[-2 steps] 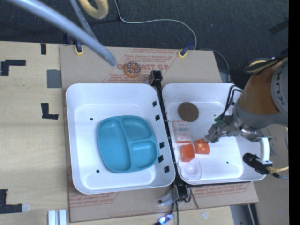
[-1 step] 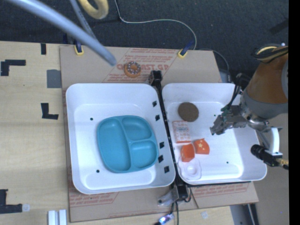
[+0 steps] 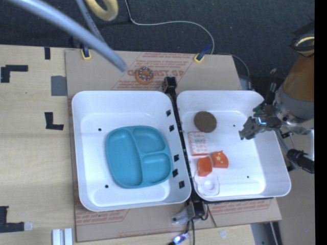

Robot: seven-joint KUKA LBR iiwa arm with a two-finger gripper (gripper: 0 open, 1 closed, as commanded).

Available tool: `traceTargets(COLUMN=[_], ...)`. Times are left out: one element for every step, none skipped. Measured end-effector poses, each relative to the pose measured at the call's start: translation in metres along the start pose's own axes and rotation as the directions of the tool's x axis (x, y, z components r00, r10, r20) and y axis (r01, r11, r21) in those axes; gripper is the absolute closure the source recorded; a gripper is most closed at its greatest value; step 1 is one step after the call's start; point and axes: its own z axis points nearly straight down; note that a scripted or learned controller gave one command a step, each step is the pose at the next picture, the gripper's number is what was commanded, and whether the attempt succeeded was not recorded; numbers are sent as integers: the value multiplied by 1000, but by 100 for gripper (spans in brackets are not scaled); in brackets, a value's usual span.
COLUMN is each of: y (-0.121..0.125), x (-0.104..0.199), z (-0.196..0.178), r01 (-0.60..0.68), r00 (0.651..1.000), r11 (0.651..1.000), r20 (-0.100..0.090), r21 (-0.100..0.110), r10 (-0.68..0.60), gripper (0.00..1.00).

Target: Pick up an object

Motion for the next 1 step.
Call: traceTargets(y=[1], x=[0], z=[-45], r01=[0], r00=[1000], r11=[1000], r20=[1], r21=[-2], r10=[0], gripper=[100])
